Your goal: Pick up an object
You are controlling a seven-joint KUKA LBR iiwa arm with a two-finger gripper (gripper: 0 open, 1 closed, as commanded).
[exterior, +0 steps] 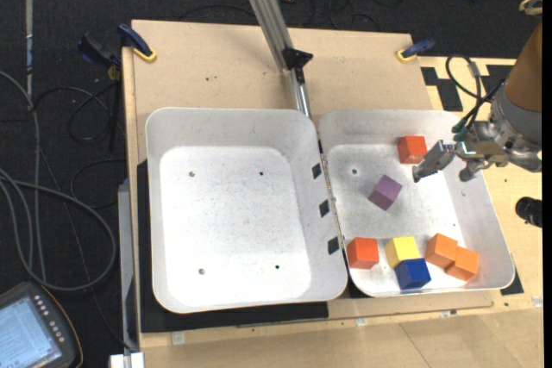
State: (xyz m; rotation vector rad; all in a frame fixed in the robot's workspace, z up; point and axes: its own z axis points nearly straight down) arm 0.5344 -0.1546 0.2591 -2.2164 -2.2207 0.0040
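At the far left edge a screen [26, 332] glows on the dark floor, with cables trailing above it. My wooden surface [216, 65] starts next, a blue-and-yellow clamp [136, 41] biting its back-left corner. The left bin [168, 134] lies on it, white and speckled. A slanting metal rail [263, 0] comes down from the top to the seam between the two bins.

The right bin [345, 134] carries all the blocks. Along its near wall, an orange block [363, 252] sits just beside a yellow block [401, 250], and a blue block [413, 272] touches the yellow one's near side. A purple block [385, 191] lies tilted near the bin's middle, apart from the rest. Toward the back, another orange block [411, 148] sits just left of my pincer [447, 159]. Two more orange blocks [454, 255] huddle together in the near-right corner.

My pincer hangs over the right part of this bin, its fingers spread apart with nothing between them; the left finger [431, 162] points down toward the floor of the bin beside the back orange block. A second clamp [414, 50] grips the surface's back-right corner.
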